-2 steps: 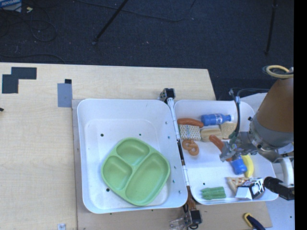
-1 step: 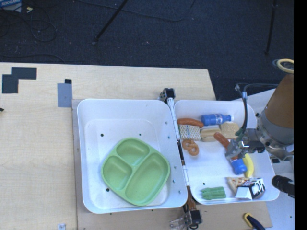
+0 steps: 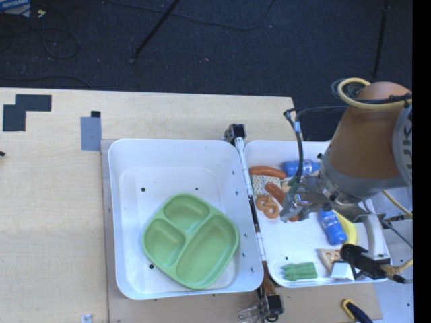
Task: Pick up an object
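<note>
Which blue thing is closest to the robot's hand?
The small blue bottle lying just right of the hand, beside the yellow banana. The other blue thing sits farther up the right bin, near the hot dog.

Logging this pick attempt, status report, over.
Gripper low in right white bin, beside orange pretzel; grip unconfirmed. Blue bottle, yellow banana close alongside. Green divided plate alone in left white bin.

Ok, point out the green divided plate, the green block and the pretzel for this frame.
green divided plate [image 3: 190, 239], camera view, on the middle ridge between compartments.
green block [image 3: 299, 270], camera view, centre of its top face.
pretzel [image 3: 267, 208], camera view, on its looped body.
</note>
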